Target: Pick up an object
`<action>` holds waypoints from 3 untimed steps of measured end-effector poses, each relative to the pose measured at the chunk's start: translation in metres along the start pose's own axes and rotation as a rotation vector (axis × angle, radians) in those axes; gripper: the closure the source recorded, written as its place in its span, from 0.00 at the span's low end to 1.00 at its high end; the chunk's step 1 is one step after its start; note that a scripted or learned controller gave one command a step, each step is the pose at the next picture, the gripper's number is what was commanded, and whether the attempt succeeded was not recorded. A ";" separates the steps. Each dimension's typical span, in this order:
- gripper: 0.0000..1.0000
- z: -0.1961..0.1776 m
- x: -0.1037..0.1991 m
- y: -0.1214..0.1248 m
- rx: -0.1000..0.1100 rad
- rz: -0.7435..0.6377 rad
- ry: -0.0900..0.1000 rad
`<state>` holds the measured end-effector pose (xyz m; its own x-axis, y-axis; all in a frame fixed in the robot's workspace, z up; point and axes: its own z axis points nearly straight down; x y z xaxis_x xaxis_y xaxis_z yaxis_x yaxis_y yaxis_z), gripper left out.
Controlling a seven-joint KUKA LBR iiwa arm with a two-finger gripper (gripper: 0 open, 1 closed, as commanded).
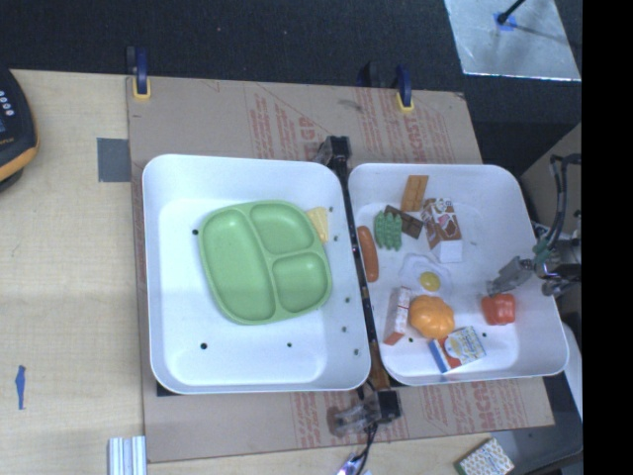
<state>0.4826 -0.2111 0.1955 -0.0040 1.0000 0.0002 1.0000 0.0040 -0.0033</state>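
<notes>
The tool is low at the right side of the right bin, and it comes in from the right edge; whether it is spread or pressed together I cannot tell, because it looks small and blurred here. Nothing is visibly held in it. The nearest thing to pick is the small red object, which lies just beside the tool, toward the front of the bin. Further left are the orange fruit, the small carton (with a blue straw or pen against it) and the sausage near the dividing wall. The left bin carries a green divided plate.

To do this step well, I think the tool should be centred over the red object and descend straight, staying away from the bin wall.
</notes>
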 end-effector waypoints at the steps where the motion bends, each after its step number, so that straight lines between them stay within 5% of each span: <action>1: 0.00 0.102 0.019 0.002 -0.007 -0.001 -0.004; 2: 1.00 0.094 0.020 -0.001 0.002 -0.003 0.000; 3: 0.00 0.094 0.020 0.000 0.002 -0.003 0.000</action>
<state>0.4817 -0.1912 0.1015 -0.0073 1.0000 0.0000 1.0000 0.0073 -0.0055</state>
